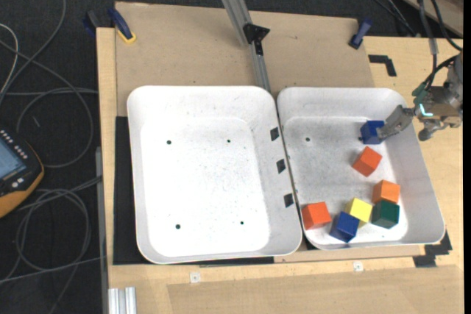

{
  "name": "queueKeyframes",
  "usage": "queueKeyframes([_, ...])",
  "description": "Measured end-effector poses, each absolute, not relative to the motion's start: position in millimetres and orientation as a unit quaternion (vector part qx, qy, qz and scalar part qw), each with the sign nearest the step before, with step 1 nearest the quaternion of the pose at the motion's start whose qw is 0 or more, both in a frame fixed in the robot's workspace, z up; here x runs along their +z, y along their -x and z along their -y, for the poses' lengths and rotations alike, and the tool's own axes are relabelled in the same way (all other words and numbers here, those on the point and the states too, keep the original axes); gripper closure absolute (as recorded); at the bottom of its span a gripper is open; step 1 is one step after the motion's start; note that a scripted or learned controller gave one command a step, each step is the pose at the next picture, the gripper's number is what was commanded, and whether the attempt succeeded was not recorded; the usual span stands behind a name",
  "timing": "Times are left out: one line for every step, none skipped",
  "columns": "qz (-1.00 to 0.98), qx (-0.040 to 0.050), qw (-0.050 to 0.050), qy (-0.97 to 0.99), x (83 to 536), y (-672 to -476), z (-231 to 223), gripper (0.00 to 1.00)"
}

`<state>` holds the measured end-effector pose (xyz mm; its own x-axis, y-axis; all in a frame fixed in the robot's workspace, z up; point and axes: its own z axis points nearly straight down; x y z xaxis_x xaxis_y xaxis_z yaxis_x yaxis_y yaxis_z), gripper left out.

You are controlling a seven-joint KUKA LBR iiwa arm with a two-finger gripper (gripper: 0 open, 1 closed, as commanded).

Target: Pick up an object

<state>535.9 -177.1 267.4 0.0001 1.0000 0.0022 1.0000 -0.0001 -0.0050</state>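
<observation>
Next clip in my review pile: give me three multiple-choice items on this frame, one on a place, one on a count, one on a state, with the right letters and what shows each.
1. Where are the blocks?
A. All in the right bin
B. All in the left bin
C. Split between both bins

2. How many orange blocks are there?
A. One
B. Three
C. Five

3. How does the blue block near the pincer stand?
A. Stacked on the yellow block
B. Apart from the others, nearest the bin's far wall
C. On the bench outside the bins

Answers:
1 A: every block lies inside the right bin, none in the left bin.
2 B: orange blocks show at and.
3 B: the blue block sits alone beside the pincer, far from the yellow block.
</observation>
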Motion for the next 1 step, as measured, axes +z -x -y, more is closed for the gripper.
queueKeyframes([0.707,-0.0003,0.000,0.707,269.6,-536.7,177.0,0.00])
